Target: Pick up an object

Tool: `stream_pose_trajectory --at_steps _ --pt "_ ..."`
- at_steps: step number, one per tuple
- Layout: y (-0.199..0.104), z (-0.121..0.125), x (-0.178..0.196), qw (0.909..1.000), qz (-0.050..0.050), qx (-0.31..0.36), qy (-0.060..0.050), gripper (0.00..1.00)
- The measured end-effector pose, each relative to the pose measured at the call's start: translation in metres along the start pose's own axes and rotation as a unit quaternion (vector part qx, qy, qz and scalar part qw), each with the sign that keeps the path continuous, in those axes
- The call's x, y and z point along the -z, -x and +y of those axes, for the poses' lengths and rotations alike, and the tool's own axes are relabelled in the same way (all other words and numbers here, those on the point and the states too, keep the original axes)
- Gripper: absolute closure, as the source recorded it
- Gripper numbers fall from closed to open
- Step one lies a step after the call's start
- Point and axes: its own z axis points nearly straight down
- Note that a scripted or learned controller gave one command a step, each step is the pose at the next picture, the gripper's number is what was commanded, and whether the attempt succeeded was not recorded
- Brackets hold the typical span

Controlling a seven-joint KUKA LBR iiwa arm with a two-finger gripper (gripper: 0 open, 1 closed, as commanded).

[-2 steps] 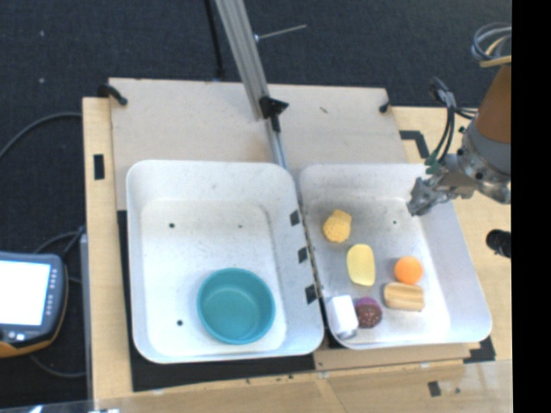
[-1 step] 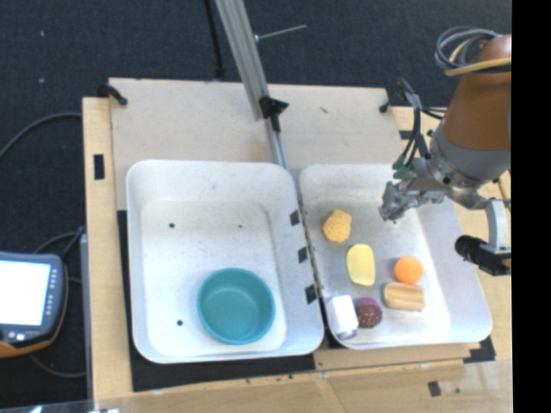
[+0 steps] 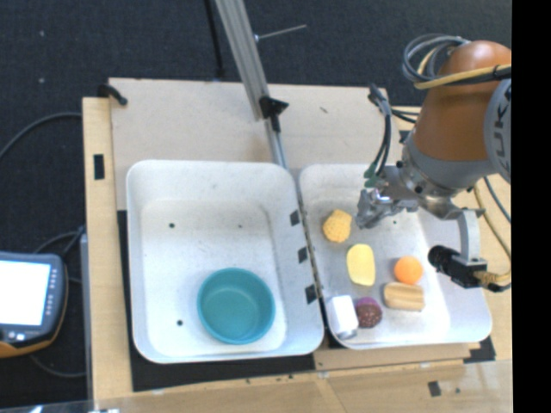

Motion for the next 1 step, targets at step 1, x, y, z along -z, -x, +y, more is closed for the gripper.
stream_pose_trajectory --at_steps 1 --pt "-0.0414 -0.0082 -0.0073 1.0 -0.001 -0.001 -0.001 1.0"
